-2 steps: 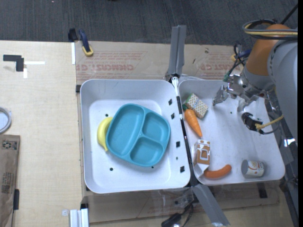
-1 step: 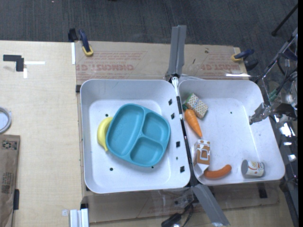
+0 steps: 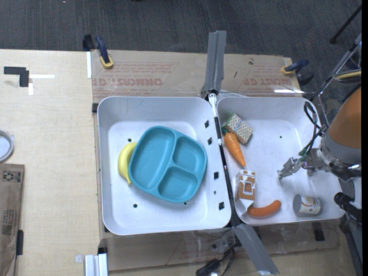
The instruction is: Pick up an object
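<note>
**Bench inventory: end effector low in the right bin, nothing gripped**

Item 1. End effector (image 3: 286,170). You have it down inside the right bin (image 3: 270,112), on the arm that reaches in from the right under the orange band (image 3: 351,125). Its fingers read as spread a little, with bare white floor between the tips and no object there. By my reading it sits low because it is working toward a grasp, not carrying one away.

Item 2. Candidate objects, right bin. You have five to choose from:
- a small can (image 3: 307,204) lying on its side near the front right corner, closest to the fingertips but apart from them;
- a sausage (image 3: 264,209) lying along the front wall;
- a small carton (image 3: 246,187) just beside the sausage, against the left wall;
- a carrot (image 3: 234,149) lying along that same wall;
- a patterned block (image 3: 238,128) behind the carrot.

Most of these hug the walls, likely where loose things settle, which leaves little room for a finger on the wall side. The can looks the freest target.

Item 3. Left bin (image 3: 106,154). It holds a blue divided plate (image 3: 168,164) lying flat, with a banana (image 3: 124,161) tucked against its left rim, well apart from the arm.

Item 4. Surface (image 3: 46,125). Both bins rest on it, over cardboard clamped at the back.
</note>
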Robot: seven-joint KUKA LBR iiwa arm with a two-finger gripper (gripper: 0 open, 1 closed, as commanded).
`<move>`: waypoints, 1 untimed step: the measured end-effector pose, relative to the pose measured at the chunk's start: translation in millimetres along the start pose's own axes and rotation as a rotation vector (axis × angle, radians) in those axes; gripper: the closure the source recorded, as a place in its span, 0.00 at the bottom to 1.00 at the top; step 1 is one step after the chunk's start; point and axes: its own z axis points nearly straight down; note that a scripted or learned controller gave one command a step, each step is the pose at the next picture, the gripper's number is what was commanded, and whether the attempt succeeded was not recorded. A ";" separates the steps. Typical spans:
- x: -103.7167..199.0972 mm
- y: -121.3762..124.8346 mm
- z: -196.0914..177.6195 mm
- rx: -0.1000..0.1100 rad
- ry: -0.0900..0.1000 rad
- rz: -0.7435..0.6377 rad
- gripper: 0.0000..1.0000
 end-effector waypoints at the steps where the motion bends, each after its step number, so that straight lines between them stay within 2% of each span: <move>1: -16.1 118.5 -20.8 -0.003 0.000 -0.013 0.00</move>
